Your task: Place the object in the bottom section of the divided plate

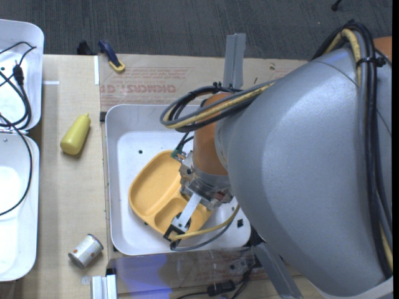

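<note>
A yellow divided plate [151,194] lies tilted in the white bin [132,143] at the middle of the bench, with a ridge splitting it into sections. My gripper [201,190] hangs directly over the plate's right side, below the orange band. The wrist and cables cover the plate's right part and whatever lies under the gripper.
A yellow squeeze bottle [75,135] lies on the bench left of the bin, and a small tin can [85,250] lies at the lower left. A blue and yellow clamp [111,56] rests at the back. White trays [22,167] with black cables stand at far left.
</note>
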{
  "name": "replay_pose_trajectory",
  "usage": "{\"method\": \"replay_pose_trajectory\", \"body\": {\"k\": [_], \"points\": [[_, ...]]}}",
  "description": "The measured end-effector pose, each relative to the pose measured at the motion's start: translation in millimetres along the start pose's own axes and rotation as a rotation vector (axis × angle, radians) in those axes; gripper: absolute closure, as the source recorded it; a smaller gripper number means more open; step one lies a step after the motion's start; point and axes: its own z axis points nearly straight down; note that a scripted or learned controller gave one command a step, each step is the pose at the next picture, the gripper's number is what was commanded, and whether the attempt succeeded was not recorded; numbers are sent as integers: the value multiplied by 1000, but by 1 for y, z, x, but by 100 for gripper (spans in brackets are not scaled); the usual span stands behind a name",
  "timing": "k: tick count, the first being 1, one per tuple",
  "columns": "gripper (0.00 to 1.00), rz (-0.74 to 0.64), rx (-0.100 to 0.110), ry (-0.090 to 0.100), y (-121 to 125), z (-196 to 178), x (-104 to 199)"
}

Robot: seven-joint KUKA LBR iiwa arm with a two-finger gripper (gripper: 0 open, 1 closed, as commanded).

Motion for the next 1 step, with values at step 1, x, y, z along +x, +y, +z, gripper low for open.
{"method": "replay_pose_trajectory", "body": {"k": [1], "points": [[0, -21, 3, 3, -35, -127, 11]]}}
